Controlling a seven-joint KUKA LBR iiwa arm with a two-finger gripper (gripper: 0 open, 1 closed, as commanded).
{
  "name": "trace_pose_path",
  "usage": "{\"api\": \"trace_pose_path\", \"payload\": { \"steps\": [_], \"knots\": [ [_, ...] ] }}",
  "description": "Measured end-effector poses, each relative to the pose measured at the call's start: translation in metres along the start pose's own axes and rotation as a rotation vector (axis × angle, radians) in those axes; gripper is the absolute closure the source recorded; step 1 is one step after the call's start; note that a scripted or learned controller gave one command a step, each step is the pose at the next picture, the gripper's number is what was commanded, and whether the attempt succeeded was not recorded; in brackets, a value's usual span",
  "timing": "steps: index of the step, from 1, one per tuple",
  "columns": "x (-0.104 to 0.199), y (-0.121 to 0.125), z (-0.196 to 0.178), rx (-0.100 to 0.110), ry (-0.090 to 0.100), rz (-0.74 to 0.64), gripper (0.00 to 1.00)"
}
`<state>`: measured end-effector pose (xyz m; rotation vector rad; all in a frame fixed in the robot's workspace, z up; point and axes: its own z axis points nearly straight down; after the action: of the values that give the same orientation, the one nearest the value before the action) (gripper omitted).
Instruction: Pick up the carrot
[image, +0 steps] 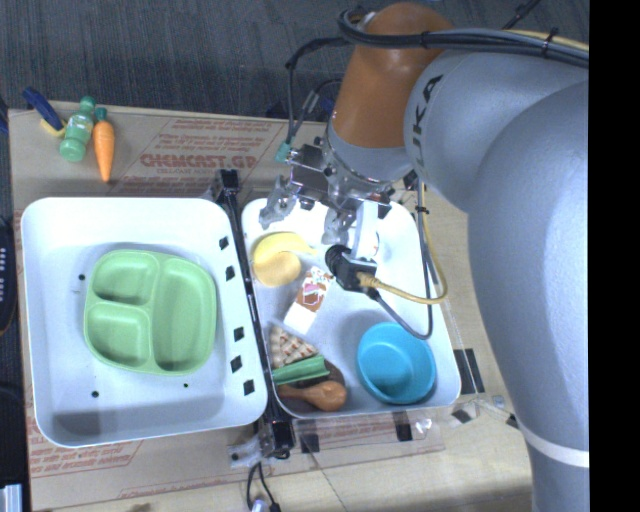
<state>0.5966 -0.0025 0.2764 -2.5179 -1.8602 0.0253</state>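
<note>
So the carrot (104, 148) is lying outside both bins, on the cardboard at the far left, just beside a green toy bottle (76, 133). The gripper (318, 208) hangs over the far end of the right bin (440, 340), near a yellow lemon-like toy (277, 257). Can't tell how its fingers stand.

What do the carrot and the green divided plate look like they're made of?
Carrot: probably moulded plastic, a toy; uniform orange with a smooth, slightly glossy skin.
Green divided plate: likely plastic too; even pale green, soft sheen, rounded moulded compartment walls.
</note>
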Motion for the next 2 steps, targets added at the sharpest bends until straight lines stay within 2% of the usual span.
{"api": "trace_pose_path", "payload": {
  "steps": [1,2],
  "knots": [
    [0.056,-0.02,-0.162,-0.02,0.007,0.087,0.0],
    [0.115,-0.073,-0.089,-0.007,0.0,0.195,0.0]
  ]
}}
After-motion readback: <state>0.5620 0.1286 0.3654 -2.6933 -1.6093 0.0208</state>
